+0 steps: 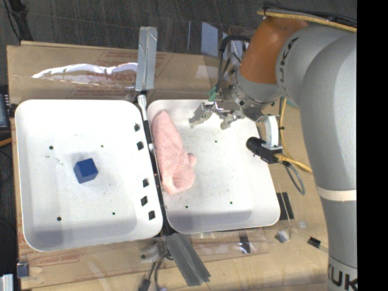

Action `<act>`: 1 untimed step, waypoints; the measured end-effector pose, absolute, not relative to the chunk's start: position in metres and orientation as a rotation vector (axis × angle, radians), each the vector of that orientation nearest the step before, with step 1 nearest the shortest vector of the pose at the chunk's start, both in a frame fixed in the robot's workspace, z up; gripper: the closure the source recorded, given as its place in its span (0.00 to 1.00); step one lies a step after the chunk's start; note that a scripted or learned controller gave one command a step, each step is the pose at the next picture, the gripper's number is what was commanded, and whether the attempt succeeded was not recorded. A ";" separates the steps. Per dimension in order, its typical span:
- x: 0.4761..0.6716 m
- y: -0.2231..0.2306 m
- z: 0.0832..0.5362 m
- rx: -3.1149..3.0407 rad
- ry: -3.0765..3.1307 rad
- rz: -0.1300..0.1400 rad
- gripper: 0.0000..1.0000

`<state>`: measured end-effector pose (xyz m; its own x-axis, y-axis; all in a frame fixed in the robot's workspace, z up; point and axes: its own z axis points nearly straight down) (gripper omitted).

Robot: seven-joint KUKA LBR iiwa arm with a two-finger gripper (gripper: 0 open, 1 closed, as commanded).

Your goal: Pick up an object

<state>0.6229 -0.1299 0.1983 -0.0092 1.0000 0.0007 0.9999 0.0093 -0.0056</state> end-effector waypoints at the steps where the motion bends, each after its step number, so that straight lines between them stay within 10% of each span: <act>1: 0.608 -0.125 0.095 -1.959 -2.456 -0.001 0.00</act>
